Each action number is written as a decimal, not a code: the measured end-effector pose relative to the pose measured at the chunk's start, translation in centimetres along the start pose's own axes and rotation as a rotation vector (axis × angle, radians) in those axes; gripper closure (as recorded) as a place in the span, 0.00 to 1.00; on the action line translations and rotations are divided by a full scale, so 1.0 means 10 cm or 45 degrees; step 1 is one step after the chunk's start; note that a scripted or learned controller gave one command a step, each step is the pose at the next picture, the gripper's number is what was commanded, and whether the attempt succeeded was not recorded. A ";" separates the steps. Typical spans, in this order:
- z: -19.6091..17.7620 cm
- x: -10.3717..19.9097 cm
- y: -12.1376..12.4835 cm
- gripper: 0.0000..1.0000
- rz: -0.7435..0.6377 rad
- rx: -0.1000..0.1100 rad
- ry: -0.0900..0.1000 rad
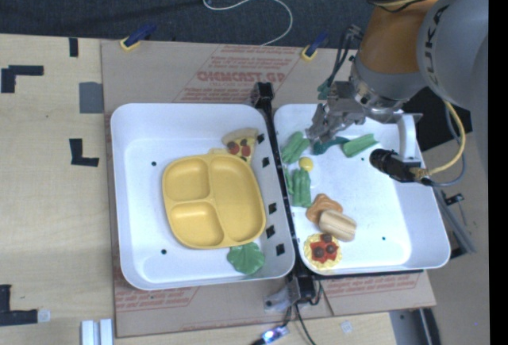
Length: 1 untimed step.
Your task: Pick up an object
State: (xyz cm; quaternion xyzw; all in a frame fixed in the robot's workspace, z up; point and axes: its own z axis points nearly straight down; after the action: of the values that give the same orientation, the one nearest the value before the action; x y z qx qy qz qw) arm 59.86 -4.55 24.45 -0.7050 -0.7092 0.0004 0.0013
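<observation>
We read this as the approach step: the gripper (327, 132) hangs low over the far-left corner of the right bin (413, 244), above a cluster of green pieces (295, 147); whether it is apart, together or on anything we cannot tell. Likely target: a green pod (358, 145) just beside it. Next move calls for a short, square descent. Room is tight toward the divider between bins; the near half holds a hotdog (333, 218) and small pizza (321, 250), the right side lies open.
</observation>
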 end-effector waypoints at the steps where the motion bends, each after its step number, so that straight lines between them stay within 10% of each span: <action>1: 0.05 0.46 -0.07 1.00 0.000 0.001 0.000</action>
State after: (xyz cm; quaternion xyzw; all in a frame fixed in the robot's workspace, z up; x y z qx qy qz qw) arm 59.11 0.09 23.95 -0.7050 -0.7092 0.0008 0.0016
